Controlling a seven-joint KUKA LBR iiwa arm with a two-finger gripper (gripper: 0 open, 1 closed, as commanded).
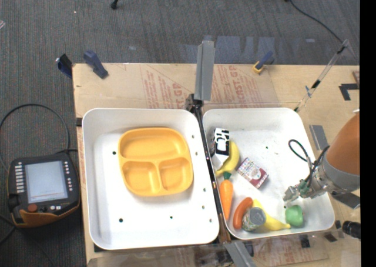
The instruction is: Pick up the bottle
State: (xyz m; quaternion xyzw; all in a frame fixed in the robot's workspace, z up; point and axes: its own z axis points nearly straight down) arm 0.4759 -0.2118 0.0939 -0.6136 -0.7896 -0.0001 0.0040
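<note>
The bottle (pixel 220 140), small with a black and white label, lies at the left edge of the right bin (pixel 276 122), touching the top of a banana (pixel 230 157). My gripper (pixel 295 193) hangs low over the right bin's front right part, just above a green round fruit (pixel 295 216). It is well to the right of the bottle, with nothing visibly in it. The grey arm with its orange band (pixel 356 145) comes in from the right edge.
The right bin also holds a pink carton (pixel 252 172), a carrot (pixel 226 197), a red pepper (pixel 241 212), a can (pixel 254 219) and a yellow piece (pixel 274 223). A yellow divided plate (pixel 156 160) sits in the left bin (pixel 106 213). A black cable loop (pixel 298 150) lies near the gripper.
</note>
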